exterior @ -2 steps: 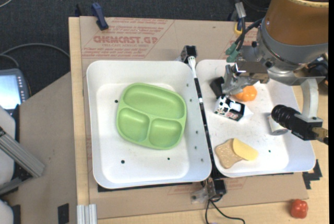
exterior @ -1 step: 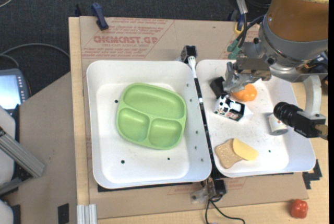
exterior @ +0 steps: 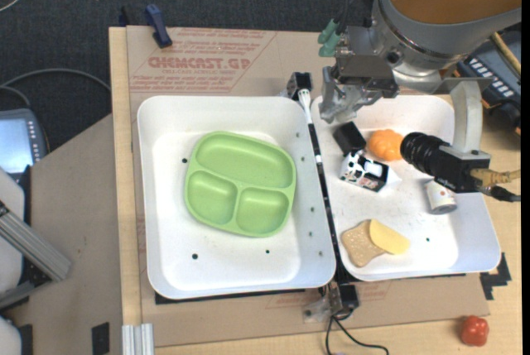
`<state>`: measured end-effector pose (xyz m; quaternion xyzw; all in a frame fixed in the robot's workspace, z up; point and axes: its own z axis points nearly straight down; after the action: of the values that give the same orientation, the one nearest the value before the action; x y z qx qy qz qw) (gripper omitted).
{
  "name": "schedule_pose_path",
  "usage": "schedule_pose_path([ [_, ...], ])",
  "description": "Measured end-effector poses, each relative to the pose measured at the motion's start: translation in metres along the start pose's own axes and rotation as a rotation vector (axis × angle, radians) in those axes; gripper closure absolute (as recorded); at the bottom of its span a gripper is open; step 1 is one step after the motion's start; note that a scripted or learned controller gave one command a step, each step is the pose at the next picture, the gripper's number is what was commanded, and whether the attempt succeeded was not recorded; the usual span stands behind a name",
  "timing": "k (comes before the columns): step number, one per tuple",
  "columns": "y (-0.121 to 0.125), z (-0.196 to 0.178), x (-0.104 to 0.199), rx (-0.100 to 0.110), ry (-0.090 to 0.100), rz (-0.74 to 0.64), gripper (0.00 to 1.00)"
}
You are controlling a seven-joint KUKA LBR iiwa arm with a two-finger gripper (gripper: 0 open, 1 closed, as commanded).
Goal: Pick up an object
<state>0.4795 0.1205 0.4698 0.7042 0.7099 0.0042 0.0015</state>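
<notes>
Hovering over the far left corner of the right bin (exterior: 455, 250), the tool (exterior: 338, 103) looked to be in the approach step of the pick, with nothing yet lifted. Whether it was spread or pressed together could not be told from this slant.

Candidates for the pick all lay in that bin. A small black block (exterior: 349, 135) sat just on the near side of the tool, with an orange ball (exterior: 383, 144) to its right. A black-and-white patterned toy (exterior: 364, 171) lay a little nearer, and a toast slice (exterior: 356, 246) with a yellow cheese slice (exterior: 389, 237) overlapping it lay near the front edge. The black block seemed the likeliest target, so the next move probably called for a short shift toward the near side, then a straight descent around it.

The arm (exterior: 439, 6) reached in from the far right, wrist pointing steeply down. The left bin (exterior: 166, 246) held a green divided plate (exterior: 240, 184), well apart from the tool.
</notes>
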Motion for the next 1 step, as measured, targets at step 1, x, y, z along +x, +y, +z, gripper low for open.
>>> schedule_pose_path([
  [1,-0.0012,0.0849,0.0593,0.019,-0.006,0.001,1.0],
])
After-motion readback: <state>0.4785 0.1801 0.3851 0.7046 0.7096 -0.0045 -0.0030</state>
